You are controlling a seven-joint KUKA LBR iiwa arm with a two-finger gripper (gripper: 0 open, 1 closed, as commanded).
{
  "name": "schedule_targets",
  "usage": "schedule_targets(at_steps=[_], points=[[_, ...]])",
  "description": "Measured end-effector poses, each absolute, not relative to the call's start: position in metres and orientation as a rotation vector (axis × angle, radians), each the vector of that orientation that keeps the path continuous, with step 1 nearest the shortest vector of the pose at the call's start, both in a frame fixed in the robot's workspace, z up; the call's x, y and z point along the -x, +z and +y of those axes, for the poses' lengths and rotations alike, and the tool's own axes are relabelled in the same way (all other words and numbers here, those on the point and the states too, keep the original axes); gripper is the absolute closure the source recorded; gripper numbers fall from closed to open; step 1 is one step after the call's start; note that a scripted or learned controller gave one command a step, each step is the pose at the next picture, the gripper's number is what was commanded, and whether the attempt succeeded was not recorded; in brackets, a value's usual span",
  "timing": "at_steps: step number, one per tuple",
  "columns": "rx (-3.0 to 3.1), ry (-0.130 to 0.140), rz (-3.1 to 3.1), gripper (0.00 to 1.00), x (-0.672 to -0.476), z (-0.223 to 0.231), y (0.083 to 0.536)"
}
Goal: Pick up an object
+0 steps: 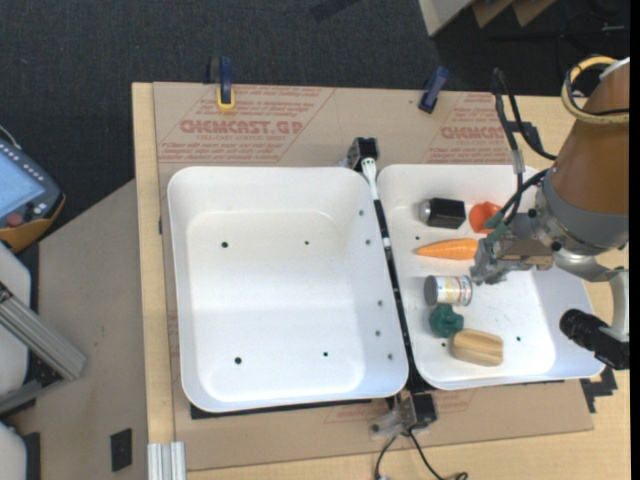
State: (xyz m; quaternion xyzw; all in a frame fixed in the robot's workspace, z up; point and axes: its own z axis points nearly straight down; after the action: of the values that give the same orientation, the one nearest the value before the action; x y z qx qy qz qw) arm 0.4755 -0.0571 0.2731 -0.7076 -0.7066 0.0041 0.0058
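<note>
The right bin point(530, 363) holds several small things. A black cylinder point(445, 211) lies near its far left, with an orange-red piece point(483, 214) beside it. An orange carrot point(446, 250) lies on its side below them. Nearer the front are a small silver jar with a yellow label point(449, 290), a dark green piece point(444, 320) and a tan wooden block point(476, 347). My gripper point(489, 265) hangs over the middle of this bin, just right of the carrot's thick end and above the jar's right side. I see nothing between its fingers.
The left bin point(190, 268) stands beside the right one, their rims meeting along the middle. Both rest on a brown board point(300, 113) held by blue clamps point(223, 76) at the back edge. The arm's bulk covers the right bin's far right part.
</note>
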Motion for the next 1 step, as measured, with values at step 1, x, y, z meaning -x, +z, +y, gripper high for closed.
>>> schedule_targets(at_steps=[1], points=[[2.221, -0.015, -2.234, 1.00, -0.4989, -0.0134, 0.3701]])
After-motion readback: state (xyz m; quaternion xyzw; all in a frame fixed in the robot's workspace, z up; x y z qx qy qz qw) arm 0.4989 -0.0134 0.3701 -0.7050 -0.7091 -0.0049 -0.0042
